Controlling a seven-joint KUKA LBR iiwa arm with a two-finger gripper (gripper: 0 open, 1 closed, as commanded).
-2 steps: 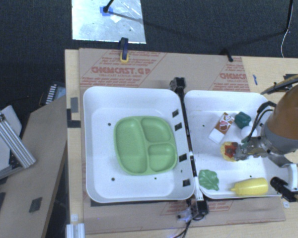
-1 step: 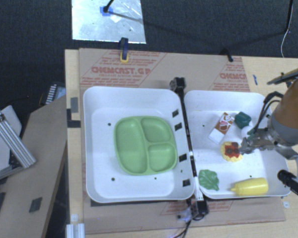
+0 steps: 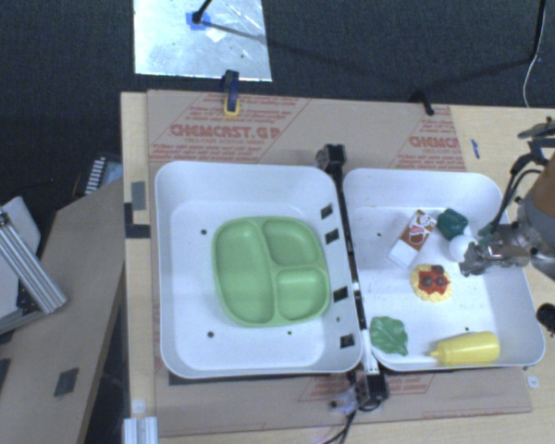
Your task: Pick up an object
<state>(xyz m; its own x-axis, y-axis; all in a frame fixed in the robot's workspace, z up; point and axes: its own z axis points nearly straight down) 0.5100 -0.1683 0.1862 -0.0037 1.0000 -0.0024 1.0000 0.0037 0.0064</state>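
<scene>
Yellow bottle (image 3: 465, 347) on its side near right bin's front wall, beside green leafy toy (image 3: 388, 334).

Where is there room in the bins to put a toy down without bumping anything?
The left bin has bare white floor all round the green tray. In the right bin, the strip along its upper edge is free. It is crowded around the carton, pizza toy and gripper.

Setting: robotics lab, by the look of it.
Bench: cardboard-topped bench (image 3: 287, 123) carrying two white bins (image 3: 180, 192).
Rig: aluminium framing (image 3: 14, 252), cables, dark carpet (image 3: 55, 63).
</scene>
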